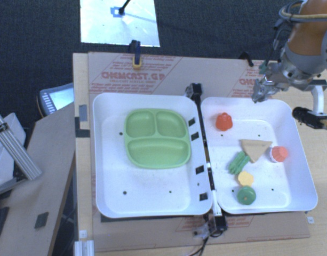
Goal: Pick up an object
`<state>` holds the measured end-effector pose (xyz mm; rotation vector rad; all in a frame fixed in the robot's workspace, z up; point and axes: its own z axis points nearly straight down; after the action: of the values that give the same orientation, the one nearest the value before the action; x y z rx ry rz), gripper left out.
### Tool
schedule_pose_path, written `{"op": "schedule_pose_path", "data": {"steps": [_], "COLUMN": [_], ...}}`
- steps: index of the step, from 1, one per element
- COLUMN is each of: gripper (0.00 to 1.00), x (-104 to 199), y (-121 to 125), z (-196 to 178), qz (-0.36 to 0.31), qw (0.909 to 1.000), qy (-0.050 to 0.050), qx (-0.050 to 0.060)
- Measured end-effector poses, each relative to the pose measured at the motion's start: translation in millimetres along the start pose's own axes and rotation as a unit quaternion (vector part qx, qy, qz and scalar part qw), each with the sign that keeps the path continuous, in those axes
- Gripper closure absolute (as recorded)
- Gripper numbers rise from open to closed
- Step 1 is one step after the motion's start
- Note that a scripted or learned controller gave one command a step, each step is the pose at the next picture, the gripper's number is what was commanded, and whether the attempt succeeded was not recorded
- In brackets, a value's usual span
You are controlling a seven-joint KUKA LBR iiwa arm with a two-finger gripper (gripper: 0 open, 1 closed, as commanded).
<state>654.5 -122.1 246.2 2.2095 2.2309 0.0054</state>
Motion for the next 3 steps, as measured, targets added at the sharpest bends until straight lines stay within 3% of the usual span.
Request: {"op": "schedule_pose_path", "data": {"steps": [2, 3], "gripper": [1.0, 1.0], "x": [96.6, 144.3], "y": [-2.8, -16.8], "z": [2.5, 4.4], "qz": [0.0, 0.0], "qw": [1.0, 1.0], "qy": [0.0, 0.0], "qx": [0.001, 0.002]}}
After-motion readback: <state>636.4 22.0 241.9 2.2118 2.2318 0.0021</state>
